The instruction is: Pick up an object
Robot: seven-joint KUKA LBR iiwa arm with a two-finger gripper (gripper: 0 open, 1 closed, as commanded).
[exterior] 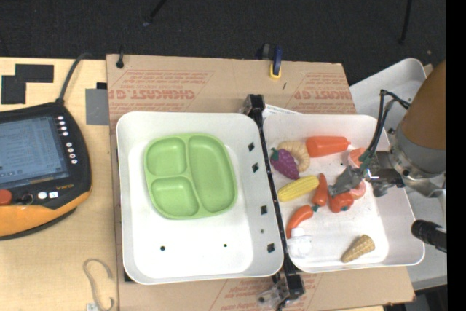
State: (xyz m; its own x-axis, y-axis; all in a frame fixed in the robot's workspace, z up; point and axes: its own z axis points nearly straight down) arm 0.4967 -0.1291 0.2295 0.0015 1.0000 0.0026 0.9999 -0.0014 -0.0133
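1. The step in hand looks like the reach-and-grasp: the gripper [349,182] is low in the right bin [397,247], its dark fingers down among the toy food, just over a red tomato-like piece [342,202] and touching or nearly touching it.
2. Whether the gripper is open or closed I cannot tell — its tips blur into the red toys beneath, and nothing is plainly seen between them.
3. Likely targets crowd close: an orange pepper [321,190] just left of the tips, a yellow corn cob [297,188] beyond it, a carrot [326,146] above.
4. The next move, as I judge it, calls for closing squarely on one piece, then a straight lift — a slanted pull could drag neighbours along.
5. Room: the bin's lower right is bare save for a cone [358,248]; the divider [266,186] between bins stands well to the left, and the left bin holds a green tray [191,175].
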